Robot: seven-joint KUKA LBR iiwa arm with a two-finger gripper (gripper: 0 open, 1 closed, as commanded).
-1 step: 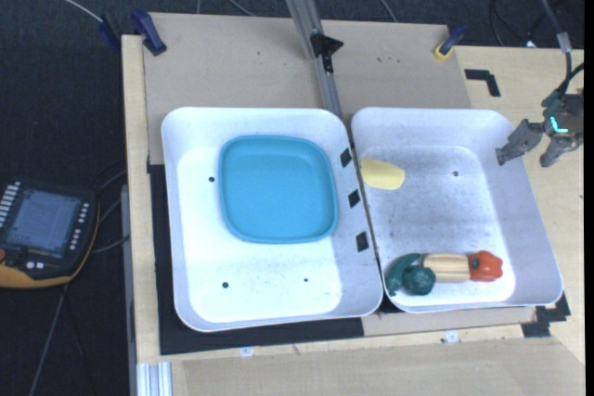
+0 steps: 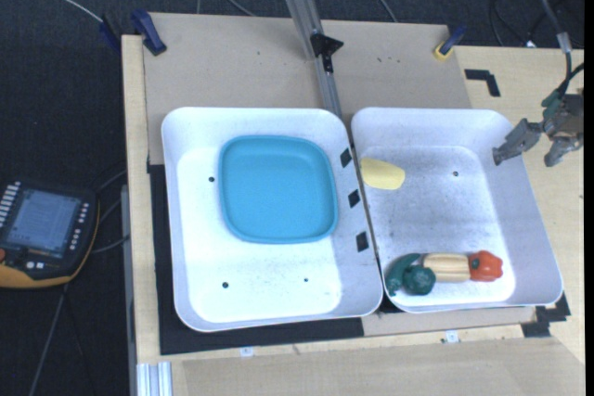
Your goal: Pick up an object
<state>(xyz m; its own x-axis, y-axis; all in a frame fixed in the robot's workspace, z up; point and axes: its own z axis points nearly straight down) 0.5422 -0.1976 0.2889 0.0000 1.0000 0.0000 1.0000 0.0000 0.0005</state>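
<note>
Over the right bin's (image 2: 520, 199) rim, end effector (image 2: 536, 148) spread.

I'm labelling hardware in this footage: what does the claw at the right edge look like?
The claw is dark grey metal with two slim fingers splayed from a compact, boxy grey body. A thin dark cable runs down to it from above. I can make out no markings.

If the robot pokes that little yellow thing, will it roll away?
Probably only a little. The yellow thing looks rounded at one end, flatter at the other, so it may wobble or slide. It lies against the right bin wall, which would likely stop it.
</note>
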